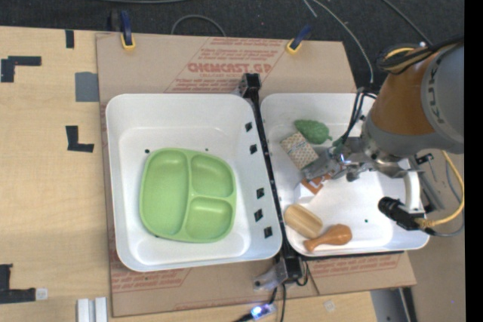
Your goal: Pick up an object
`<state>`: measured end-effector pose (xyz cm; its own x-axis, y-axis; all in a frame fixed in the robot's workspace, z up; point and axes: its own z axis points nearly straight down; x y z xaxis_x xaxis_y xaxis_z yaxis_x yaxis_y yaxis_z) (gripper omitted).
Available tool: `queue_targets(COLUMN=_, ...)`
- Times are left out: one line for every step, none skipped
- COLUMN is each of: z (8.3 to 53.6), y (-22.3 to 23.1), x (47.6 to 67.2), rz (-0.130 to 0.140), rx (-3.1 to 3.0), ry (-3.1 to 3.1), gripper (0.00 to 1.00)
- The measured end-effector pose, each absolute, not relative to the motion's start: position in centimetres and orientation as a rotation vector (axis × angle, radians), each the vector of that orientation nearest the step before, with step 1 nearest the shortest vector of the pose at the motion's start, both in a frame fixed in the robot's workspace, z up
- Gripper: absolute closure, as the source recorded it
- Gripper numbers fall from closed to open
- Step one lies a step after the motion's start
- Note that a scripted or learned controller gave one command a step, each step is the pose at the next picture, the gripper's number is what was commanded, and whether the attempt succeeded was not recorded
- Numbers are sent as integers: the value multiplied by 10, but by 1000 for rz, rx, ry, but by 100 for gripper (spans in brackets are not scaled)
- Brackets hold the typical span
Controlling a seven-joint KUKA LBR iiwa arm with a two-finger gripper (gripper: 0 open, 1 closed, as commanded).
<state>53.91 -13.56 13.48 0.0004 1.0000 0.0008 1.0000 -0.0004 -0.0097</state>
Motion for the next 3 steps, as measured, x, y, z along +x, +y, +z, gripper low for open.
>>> queue_targets(z=103, y=-135, x=540, rz=0, rx=-2219, ry=-2223, gripper=0)
queue_targets(z=108, y=-134, x=538, rz=7, rx=-2214, ry=-2216, gripper=100)
queue_targets(z=169, y=-136, x=543, rz=-1, rx=-2221, ry=-2224, gripper=100)
